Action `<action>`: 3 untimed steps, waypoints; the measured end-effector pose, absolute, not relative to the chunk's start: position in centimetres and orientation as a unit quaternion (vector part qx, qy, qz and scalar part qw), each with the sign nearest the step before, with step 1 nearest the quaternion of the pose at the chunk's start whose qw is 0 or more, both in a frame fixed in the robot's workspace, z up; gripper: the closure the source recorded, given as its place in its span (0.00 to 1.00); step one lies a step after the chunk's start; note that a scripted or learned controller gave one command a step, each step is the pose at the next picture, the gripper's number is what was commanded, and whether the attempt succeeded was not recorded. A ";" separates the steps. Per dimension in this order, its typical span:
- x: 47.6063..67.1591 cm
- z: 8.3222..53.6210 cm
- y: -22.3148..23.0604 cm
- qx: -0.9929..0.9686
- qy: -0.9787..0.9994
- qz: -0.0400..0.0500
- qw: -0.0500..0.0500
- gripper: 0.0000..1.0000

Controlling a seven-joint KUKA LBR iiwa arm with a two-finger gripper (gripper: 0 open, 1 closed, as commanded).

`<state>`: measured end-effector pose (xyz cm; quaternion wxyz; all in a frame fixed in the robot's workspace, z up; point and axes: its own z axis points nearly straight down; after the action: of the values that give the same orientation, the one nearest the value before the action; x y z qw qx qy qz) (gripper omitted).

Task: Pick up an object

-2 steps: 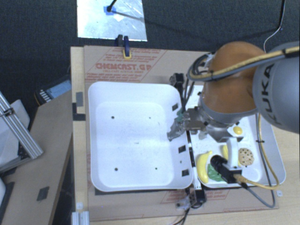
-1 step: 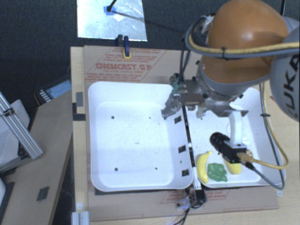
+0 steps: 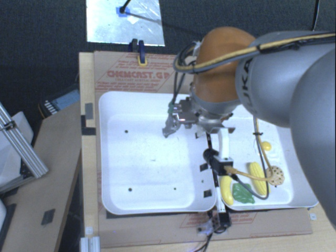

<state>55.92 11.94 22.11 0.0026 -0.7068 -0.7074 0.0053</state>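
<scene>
Hanging over the upper right corner of the left bin (image 3: pixel 142 161), near the middle of the frame, my gripper (image 3: pixel 170 126) points down at bare white floor, with nothing under it. Whether it is open or closed I cannot tell from this slant; nothing shows in its grasp.

Everything worth picking lies in the right bin (image 3: pixel 240 147), toward the lower right of the frame, well apart from me. A yellow banana (image 3: pixel 227 191) lies along the bin's left wall, with a green piece (image 3: pixel 243 193) just beside it on its right. Above those sits a corn cob (image 3: pixel 256 171), and next to it a tan perforated disc (image 3: pixel 275 176). A small yellow ball (image 3: pixel 266 146) rests higher up.

My own grey arm (image 3: pixel 286 72) and its orange band (image 3: pixel 223 62) cover much of that bin's upper part, and the raised wall between the two bins stands between me and the toys.

Both bins rest on cardboard (image 3: pixel 134 73) with red lettering; a shiny sheet (image 3: pixel 126 14) lies at the upper left.
</scene>
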 end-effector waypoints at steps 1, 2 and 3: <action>50.3 22.8 16.3 -0.705 -0.709 0.001 0.002 0.00; 59.2 20.5 14.7 -0.707 -0.707 -0.001 -0.002 0.00; 59.0 21.7 14.8 -0.707 -0.708 -0.001 0.000 1.00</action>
<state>59.01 14.84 21.65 -0.0004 -0.7067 -0.7075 -0.0010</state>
